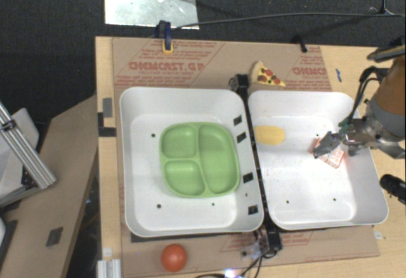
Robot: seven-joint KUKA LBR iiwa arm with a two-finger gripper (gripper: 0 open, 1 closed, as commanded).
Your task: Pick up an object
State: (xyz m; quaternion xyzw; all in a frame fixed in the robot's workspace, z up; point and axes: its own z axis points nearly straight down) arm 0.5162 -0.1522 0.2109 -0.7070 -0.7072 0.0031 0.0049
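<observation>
My gripper (327, 145) reaches in from the right over the right white bin (304, 210), low above its floor. A small red and white object (334, 157) lies right at the gripper's tip, partly covered by it. Whether it is held or merely touched is unclear. A yellow oval object (269, 136) rests on the bin floor to the left of the gripper, well apart from it.
The left bin (143, 207) holds a green divided plate (199, 159). A toy pizza slice (268, 75) lies on the board behind the bins. A red ball (173, 257) sits on the board in front of the left bin. A black cable runs between the bins.
</observation>
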